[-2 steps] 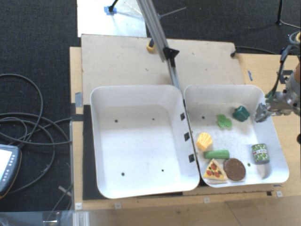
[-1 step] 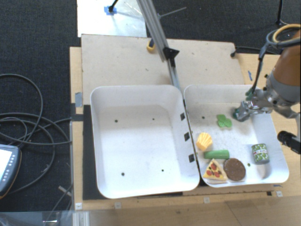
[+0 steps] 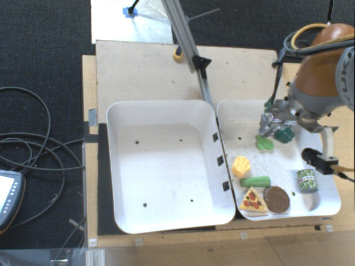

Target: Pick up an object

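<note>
The right bin point(image 3: 236, 118) holds several toy foods. My gripper point(image 3: 268, 131) hangs over the bin's upper middle, right above a small light green piece point(image 3: 264, 144). Whether it touches that piece is unclear. A dark teal object point(image 3: 285, 134) sits just right of the gripper. Lower down lie a yellow ridged piece point(image 3: 241, 165), a green cucumber-like stick point(image 3: 255, 181), a pizza slice point(image 3: 253, 200), a brown round patty point(image 3: 276, 199) and a green can point(image 3: 307, 180).
The left bin point(image 3: 119, 118) lies beside the right one. A slanted metal pole point(image 3: 186, 32) crosses the back of the bench down to the bins' shared wall. The arm's orange-banded body point(image 3: 324, 65) overhangs the right bin's far right. Cables lie on the floor at left.
</note>
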Robot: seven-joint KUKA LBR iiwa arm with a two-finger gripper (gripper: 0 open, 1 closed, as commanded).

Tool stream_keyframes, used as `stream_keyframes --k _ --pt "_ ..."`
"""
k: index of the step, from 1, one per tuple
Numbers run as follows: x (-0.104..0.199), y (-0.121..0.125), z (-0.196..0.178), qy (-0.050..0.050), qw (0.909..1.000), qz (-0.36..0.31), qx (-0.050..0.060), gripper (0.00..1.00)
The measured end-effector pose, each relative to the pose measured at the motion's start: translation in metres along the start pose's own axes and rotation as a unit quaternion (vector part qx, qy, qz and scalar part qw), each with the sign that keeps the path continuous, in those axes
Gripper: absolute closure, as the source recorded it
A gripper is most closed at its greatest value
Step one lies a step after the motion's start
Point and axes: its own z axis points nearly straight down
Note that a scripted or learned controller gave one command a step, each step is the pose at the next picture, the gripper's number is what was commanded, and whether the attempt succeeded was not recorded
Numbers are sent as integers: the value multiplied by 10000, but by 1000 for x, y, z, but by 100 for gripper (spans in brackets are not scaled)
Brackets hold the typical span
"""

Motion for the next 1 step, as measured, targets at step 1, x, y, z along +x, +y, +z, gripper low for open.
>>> stream_keyframes --k 1 --pt "51 26 -10 3 10000 -1 -13 100"
